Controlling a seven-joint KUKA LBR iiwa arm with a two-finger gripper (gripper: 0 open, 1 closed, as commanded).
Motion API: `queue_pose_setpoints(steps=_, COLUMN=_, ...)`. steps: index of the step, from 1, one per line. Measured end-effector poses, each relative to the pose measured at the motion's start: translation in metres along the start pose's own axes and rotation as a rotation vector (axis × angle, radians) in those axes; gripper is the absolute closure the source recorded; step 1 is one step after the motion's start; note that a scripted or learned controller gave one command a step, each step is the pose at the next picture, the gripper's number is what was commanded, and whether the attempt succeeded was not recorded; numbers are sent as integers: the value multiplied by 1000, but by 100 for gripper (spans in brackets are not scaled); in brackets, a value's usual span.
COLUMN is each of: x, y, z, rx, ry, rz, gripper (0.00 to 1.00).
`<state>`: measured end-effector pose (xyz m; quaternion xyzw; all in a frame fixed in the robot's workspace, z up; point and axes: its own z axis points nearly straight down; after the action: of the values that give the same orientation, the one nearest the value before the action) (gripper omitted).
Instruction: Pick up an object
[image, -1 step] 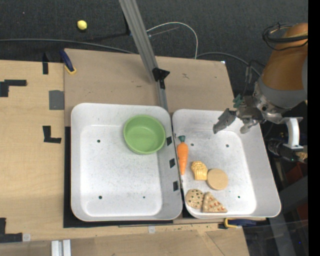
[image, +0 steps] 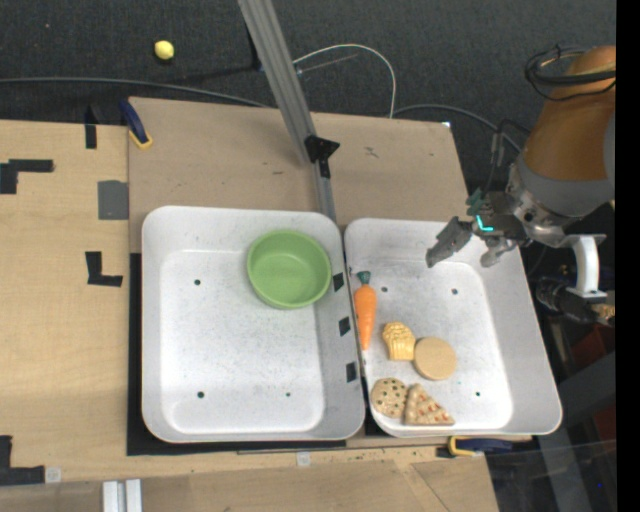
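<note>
My gripper (image: 470, 246) hangs spread, nothing btwn fingers, over right bin (image: 520, 300) at 1 o'clock; carrot (image: 365, 313) at 9 lies alone, so descend centred w/ fingers across it.

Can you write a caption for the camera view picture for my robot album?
Robot gripper, jaws open, hovers over the right bin near a toy carrot; green bowl sits left.

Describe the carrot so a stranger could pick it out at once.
Look in the right bin, along its left wall beside the divider. The carrot lies there lengthwise, green top pointing away. It alone is orange and tapered; the neighbouring pieces are tan.
</note>
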<state>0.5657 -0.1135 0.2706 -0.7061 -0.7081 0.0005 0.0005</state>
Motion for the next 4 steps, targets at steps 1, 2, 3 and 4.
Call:
queue_pose_setpoints(steps=1, x=-1, y=4, z=45, rx=5, ry=0, rz=1, gripper=0)
queue_pose_setpoints(steps=2, x=-7, y=1, z=108, rx=7, ry=0, rz=2, gripper=0)
queue_pose_setpoints(steps=3, x=-5, y=6, z=154, rx=5, ry=0, rz=1, gripper=0)
queue_pose_setpoints(steps=4, x=-4, y=7, z=142, rx=2, ry=1, rz=-1, gripper=100)
